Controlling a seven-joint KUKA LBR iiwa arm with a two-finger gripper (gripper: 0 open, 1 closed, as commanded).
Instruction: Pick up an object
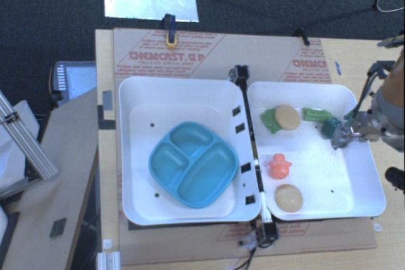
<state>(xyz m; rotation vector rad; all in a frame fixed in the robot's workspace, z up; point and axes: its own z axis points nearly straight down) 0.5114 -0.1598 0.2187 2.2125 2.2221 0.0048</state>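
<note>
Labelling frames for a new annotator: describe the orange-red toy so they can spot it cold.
Find the right bin of the two white bins. The orange-red toy lies near that bin's left wall, about halfway down, with a round tan piece just below it. It is the only red-orange, lumpy figure there; its neighbours are tan, green or teal.

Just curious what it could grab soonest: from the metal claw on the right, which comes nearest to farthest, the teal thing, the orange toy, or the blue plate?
Measured from the gripper in the camera view:
1. Teal object, right beside it at the right bin's far right.
2. Orange toy, mid right bin, near the divider.
3. Blue divided plate, in the left bin.
</note>
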